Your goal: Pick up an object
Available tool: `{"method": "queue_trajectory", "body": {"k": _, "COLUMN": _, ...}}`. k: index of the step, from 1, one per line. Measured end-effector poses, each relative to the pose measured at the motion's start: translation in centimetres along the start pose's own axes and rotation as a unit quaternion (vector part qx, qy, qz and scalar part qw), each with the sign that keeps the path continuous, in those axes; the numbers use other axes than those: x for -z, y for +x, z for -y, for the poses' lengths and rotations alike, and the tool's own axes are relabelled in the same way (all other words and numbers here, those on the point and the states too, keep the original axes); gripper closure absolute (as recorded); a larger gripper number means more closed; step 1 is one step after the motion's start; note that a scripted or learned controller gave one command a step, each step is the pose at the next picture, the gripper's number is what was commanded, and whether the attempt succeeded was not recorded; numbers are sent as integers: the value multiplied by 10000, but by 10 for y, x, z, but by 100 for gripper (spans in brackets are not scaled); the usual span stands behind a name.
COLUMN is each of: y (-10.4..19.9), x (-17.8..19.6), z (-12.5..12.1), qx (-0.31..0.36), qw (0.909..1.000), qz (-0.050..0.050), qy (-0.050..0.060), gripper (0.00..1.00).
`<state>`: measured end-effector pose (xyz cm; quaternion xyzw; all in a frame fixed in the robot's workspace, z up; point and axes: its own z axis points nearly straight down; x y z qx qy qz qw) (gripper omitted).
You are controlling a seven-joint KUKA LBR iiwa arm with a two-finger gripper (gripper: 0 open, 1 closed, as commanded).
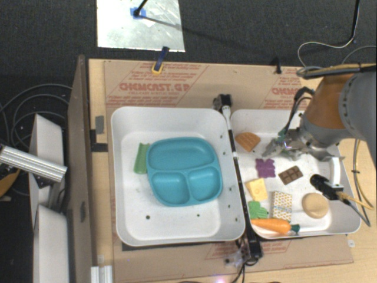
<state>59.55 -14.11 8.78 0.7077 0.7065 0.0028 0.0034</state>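
My gripper (pixel 281 147) hangs low over the back half of the right bin (pixel 349 217). It is just right of a tan waffle-like piece (pixel 248 140) and above a purple piece (pixel 265 168) and a brown chocolate square (pixel 290 174). Nearer the front lie a yellow cheese wedge (pixel 257 188), a patterned cracker (pixel 282 204), a green piece (pixel 257 209), an orange carrot (pixel 272 226) and a tan bun (pixel 315 206). I see nothing lifted off the bin floor.
The left bin (pixel 126 217) holds a blue divided tray (pixel 184 170) with a green strip (pixel 140 158) beside its left side. A ridge (pixel 233 158) separates the two bins. The arm (pixel 336 108) comes in from the right.
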Motion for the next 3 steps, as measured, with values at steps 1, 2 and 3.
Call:
{"method": "queue_trajectory", "body": {"k": 1, "y": 38, "x": -4, "z": -72, "qx": 30, "qw": 9999, "qz": 7, "qy": 140, "gripper": 0}}
{"method": "queue_trajectory", "body": {"k": 2, "y": 50, "x": -4, "z": 23, "qx": 4, "qw": 10000, "qz": -15, "qy": 80, "gripper": 0}}
{"method": "queue_trajectory", "body": {"k": 3, "y": 50, "x": 8, "z": 17, "qx": 19, "qw": 10000, "qz": -4, "qy": 27, "gripper": 100}}
